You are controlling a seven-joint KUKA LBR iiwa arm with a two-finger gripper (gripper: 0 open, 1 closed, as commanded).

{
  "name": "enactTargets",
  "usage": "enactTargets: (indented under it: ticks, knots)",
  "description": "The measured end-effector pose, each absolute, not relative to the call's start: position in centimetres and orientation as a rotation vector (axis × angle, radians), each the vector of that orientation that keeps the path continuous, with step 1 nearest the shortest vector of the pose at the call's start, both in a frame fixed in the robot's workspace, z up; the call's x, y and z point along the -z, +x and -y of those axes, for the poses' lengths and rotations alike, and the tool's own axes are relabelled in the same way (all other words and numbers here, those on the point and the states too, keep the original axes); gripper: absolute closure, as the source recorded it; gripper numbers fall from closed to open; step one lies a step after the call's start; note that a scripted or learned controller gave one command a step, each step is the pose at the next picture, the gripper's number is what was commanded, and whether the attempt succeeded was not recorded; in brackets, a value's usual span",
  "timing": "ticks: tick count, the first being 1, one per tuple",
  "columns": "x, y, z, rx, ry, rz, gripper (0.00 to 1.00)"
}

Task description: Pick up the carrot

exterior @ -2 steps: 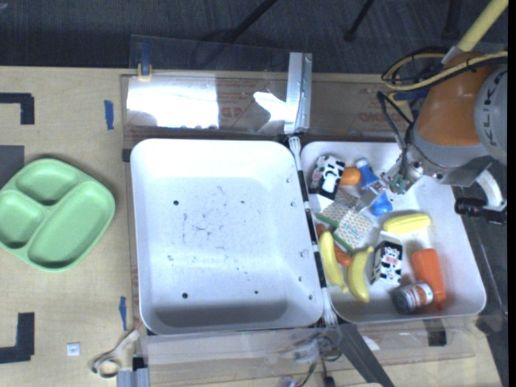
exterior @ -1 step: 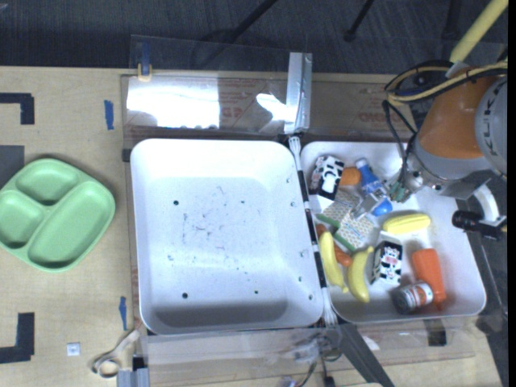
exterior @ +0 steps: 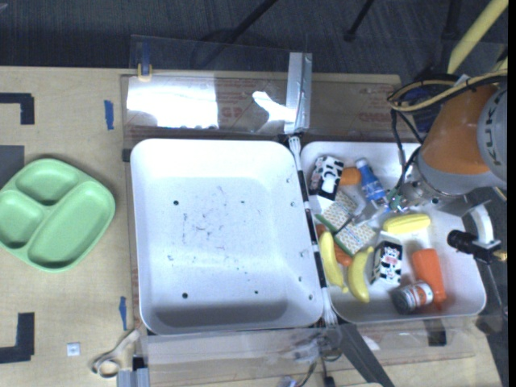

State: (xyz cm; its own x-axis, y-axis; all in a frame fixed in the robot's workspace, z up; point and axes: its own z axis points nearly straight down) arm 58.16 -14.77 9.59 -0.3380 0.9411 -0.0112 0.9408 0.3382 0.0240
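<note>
Carrot: lying wedged under bananas in right bin, partly covered; arm hovering above; jaws' state — cannot tell

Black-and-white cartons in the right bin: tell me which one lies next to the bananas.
The lower carton, just right of the bananas. The other carton lies at the bin's top left corner.

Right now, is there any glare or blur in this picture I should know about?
Camera view: strong glare on the clear sheet behind the left bin; the arm at right looks soft and blurred; the cluttered right bin is evenly lit, though its small items are hard to resolve.
</note>
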Motion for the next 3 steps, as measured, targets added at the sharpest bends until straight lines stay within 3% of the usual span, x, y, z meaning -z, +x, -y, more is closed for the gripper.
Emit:
enactTargets:
  ticks: [1, 2, 3]
  knots:
    - [-12.5, 59.3, 14.3, -0.004, 1.736, -2.614, 0.00]
    - [-12.3, 59.0, 12.8, -0.003, 1.746, -2.612, 0.00]
    - [-17.9, 57.9, 11.4, -0.002, 1.788, -2.580, 0.00]
